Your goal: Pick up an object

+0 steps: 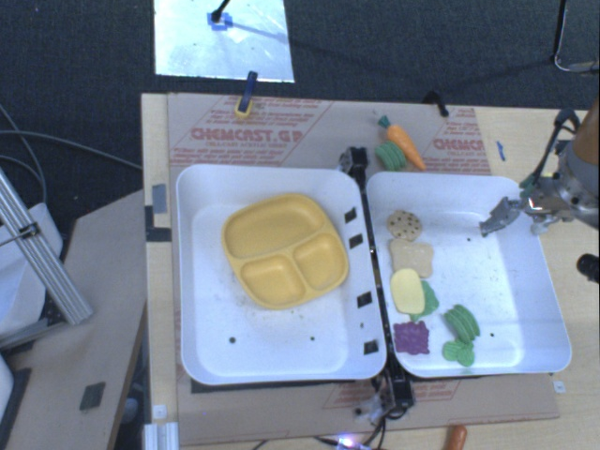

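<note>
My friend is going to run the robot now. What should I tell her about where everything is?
Gripper: over the right bin, near its upper right rim, nothing between its fingers that I can see.
Toy food along the right bin's left side: cookie, tan bread piece, yellow piece, purple grapes, green pods.
Left bin: yellow divided tray.
Carrot lies on the bench above the bins.
Done: nothing picked up yet.
Left: go down on one toy and lift it.
</note>
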